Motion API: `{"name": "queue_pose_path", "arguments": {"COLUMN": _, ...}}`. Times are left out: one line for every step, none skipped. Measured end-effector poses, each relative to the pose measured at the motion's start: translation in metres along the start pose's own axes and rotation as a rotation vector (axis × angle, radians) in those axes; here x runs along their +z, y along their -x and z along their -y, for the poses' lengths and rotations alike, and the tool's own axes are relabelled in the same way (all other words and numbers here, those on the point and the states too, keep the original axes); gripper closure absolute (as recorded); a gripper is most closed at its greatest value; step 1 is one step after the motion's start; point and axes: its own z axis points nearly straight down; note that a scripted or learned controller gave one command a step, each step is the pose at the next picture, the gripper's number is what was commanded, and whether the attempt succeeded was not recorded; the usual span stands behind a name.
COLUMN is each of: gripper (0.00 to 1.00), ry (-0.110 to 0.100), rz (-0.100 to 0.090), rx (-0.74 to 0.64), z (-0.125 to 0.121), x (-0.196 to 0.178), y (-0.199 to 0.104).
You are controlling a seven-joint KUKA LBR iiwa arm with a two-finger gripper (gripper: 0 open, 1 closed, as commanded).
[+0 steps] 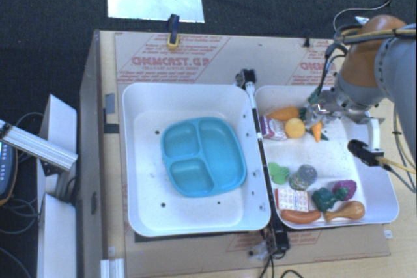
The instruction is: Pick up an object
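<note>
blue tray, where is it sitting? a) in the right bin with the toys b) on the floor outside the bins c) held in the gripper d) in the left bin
d: the blue tray lies flat on the floor of the left bin, alone, while the toy food is all in the right bin.

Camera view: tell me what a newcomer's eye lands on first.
The blue divided tray stands out, lying alone in the left bin. In the right bin, small colourful toy foods crowd together, an orange sausage along the near edge. The grey arm's gripper reaches down by the yellow ball at the far end.
</note>
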Motion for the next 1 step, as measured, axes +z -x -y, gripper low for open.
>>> {"name": "queue_pose_path", "arguments": {"gripper": 1.00, "ry": 0.008, "rz": -0.016, "rx": -0.009, "z": -0.0023, "x": -0.0783, "y": -0.0883}}
